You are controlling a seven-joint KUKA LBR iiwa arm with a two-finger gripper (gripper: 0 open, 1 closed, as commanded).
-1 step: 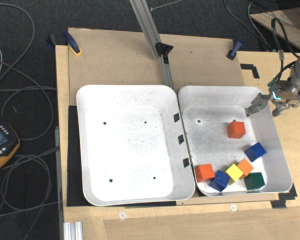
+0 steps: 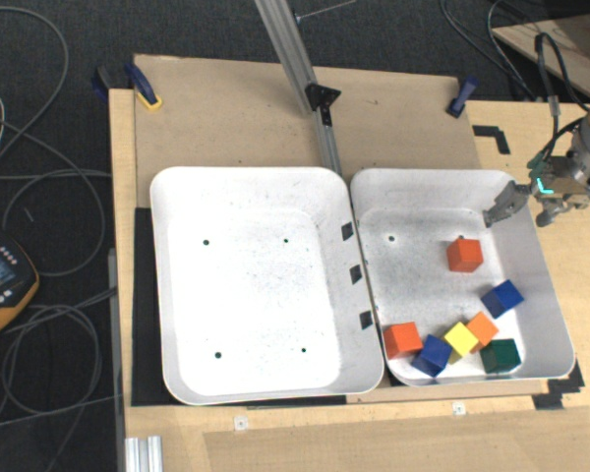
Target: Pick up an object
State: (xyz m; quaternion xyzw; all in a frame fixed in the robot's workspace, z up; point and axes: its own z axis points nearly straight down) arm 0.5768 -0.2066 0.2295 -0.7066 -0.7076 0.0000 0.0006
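The right bin (image 2: 413, 200) holds several cubes. A red-orange cube (image 2: 463, 254) sits alone near its middle. Along the front lie an orange cube (image 2: 403, 338), a blue cube (image 2: 433, 354), a yellow cube (image 2: 461, 339), another orange cube (image 2: 483, 326), a green cube (image 2: 501, 356) and a second blue cube (image 2: 503, 296). My gripper (image 2: 526, 209) hovers over the bin's far right corner, above and to the right of the red-orange cube. It stands open, its fingers spread, with nothing between them.
The left bin (image 2: 246, 283) lies beside the right one, joined by black clips (image 2: 355, 273). A slanted metal rail (image 2: 295, 62) crosses the back of the bench. Blue clamps (image 2: 144, 87) mark the back corners. Cables trail on the floor at left.
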